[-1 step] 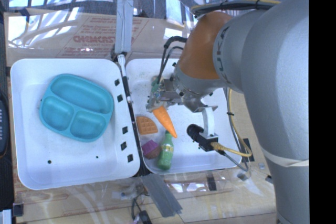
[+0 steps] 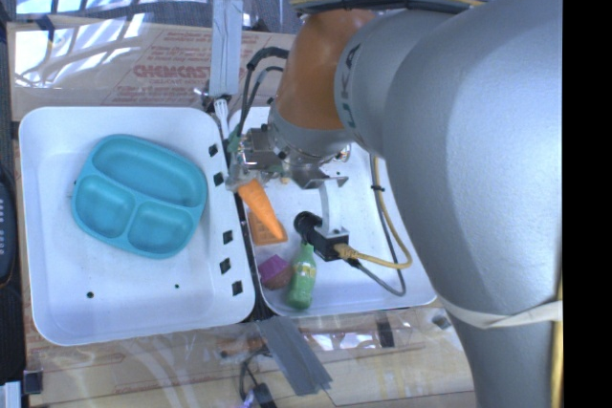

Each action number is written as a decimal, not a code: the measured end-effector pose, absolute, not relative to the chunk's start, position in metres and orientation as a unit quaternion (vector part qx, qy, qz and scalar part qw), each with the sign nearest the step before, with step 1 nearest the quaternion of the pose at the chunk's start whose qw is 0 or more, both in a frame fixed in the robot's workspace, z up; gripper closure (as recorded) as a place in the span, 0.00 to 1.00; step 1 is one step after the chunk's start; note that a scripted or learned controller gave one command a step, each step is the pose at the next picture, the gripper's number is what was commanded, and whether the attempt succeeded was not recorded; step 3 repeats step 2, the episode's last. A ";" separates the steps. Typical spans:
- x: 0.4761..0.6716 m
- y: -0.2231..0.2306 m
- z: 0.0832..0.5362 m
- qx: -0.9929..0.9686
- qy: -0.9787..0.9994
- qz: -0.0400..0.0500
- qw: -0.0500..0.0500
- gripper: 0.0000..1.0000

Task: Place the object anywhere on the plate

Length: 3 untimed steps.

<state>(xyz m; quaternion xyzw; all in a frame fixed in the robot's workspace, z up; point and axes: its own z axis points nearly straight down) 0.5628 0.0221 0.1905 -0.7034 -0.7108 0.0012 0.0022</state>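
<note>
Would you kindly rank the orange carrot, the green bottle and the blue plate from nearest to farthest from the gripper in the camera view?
1. Orange carrot, just below the gripper, in the right bin.
2. Green bottle, lower in the same bin.
3. Blue plate, in the left bin.

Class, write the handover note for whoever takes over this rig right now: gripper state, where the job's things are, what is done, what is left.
Gripper: low in the right bin, at the upper end of the orange carrot-like object; grasp cannot be confirmed from this view.
Also in the right bin: green bottle and purple object, near the front wall.
Blue divided plate: in the left bin, nothing on it.
Done: arm positioned over the objects.
Left: secure an object, carry it across to the plate, release.
</note>
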 end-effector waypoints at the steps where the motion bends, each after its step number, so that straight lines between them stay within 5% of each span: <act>1: 0.592 0.099 0.211 -0.703 -0.712 0.000 0.002 1.00; 2: 0.592 0.096 0.210 -0.704 -0.711 0.002 0.001 0.00; 3: 0.592 0.096 0.210 -0.704 -0.711 0.002 0.001 0.00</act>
